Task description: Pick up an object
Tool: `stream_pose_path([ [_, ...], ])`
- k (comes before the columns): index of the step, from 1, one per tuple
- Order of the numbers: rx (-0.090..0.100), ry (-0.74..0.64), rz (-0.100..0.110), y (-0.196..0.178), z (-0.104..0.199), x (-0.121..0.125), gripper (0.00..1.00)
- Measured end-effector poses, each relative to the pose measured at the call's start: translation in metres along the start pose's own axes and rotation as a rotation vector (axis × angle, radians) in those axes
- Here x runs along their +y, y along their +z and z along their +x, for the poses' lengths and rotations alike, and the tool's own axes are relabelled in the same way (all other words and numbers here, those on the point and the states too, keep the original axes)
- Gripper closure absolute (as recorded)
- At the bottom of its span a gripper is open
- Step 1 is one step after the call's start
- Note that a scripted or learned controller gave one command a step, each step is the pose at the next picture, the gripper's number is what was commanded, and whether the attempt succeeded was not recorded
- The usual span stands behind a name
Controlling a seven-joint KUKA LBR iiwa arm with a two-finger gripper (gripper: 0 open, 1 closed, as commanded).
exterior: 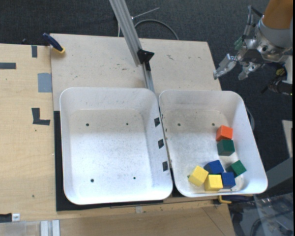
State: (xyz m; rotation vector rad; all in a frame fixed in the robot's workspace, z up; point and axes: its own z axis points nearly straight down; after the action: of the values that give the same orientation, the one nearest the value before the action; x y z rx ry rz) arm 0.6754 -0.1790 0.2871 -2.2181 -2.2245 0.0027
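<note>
Several small blocks lie in the right bin (238,107), near its right and front walls: an orange block (224,132), a dark green block (225,147) just below it, another green block (238,168), two blue blocks (215,167) (228,179), and two yellow blocks (198,175) (214,182). My gripper (234,67) hangs above the bench beyond the right bin's far right corner, well away from the blocks. Its fingers are spread apart with nothing between them.
The left bin (69,102) sits beside the right one. A slanted metal rail (128,26) runs from the top down to the gap between the bins. A blue and yellow clamp (54,43) lies at the far left of the board.
</note>
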Motion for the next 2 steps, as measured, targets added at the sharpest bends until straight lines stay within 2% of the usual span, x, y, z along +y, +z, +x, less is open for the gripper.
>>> stream_pose_path([
  [1, -0.001, 0.001, 0.0, 0.0, 0.0, 0.0, 0.0],
  [2, 0.0, 0.001, 0.004, 0.045, -0.002, -0.005, 0.0],
])
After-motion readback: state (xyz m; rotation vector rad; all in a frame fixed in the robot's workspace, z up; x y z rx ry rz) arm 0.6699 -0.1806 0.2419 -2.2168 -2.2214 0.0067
